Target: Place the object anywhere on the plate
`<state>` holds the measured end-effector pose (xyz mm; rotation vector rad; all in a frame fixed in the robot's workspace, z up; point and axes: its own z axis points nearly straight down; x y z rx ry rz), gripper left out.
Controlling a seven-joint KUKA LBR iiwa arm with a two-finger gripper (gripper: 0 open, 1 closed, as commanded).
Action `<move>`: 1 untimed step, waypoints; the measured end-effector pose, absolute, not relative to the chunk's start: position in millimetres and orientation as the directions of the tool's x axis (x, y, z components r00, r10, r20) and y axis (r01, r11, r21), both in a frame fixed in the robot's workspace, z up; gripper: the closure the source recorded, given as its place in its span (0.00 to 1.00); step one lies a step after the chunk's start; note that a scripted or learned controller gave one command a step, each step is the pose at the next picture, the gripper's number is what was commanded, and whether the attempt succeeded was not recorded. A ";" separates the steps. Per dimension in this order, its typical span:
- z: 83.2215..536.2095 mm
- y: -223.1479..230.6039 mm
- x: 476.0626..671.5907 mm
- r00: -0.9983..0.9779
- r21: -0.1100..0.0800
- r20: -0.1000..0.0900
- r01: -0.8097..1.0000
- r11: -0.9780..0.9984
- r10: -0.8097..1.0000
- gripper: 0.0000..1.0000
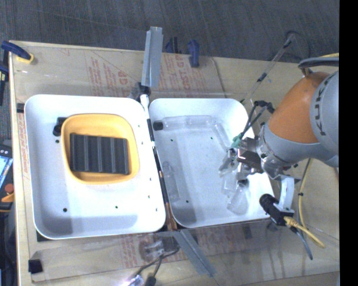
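Closest to us is the arm point(292, 115), grey with its orange band, way off to the right of the plate point(98, 121). Its gripper point(238, 159) sits low in the right bin point(191, 103), well apart from the plate, and honestly we can't tell if it's open or closed from up here. The yellow plate lies in the left bin point(36, 159). Dark ridged object point(99, 154) lies flat right on the plate's middle, yellow rim showing all around it. We see nothing clearly gripped.
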<state>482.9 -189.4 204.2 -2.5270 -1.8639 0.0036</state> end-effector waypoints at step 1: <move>223.4 -126.8 483.9 0.193 -0.005 0.001 0.981 -0.193 0.981 1.00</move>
